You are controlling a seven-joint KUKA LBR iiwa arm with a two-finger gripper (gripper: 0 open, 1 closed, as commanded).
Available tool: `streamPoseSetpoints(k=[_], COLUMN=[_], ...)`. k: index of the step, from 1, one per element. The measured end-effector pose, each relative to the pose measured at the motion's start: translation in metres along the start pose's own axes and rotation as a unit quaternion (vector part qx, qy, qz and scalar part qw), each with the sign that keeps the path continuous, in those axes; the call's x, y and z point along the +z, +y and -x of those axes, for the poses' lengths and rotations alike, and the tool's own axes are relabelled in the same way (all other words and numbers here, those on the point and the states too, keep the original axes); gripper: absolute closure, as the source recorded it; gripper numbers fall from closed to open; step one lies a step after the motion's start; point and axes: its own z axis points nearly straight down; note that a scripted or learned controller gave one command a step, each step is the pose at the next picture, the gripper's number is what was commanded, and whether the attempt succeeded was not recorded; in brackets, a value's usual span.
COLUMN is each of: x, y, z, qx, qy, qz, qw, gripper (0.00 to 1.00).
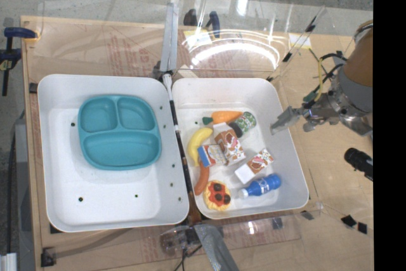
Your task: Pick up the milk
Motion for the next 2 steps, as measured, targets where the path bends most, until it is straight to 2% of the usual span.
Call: streamPoseSetpoints(k=[1,2], x=[0.128,0.183], y=[-0.007,0.035], z=[-0.07,-0.048], qx=[-0.071,-0.104], qy=[0.0,-0.005], qz=[-0.001,0.01], qw=[0.9975,0.9945], gripper=[0.0,0.0])
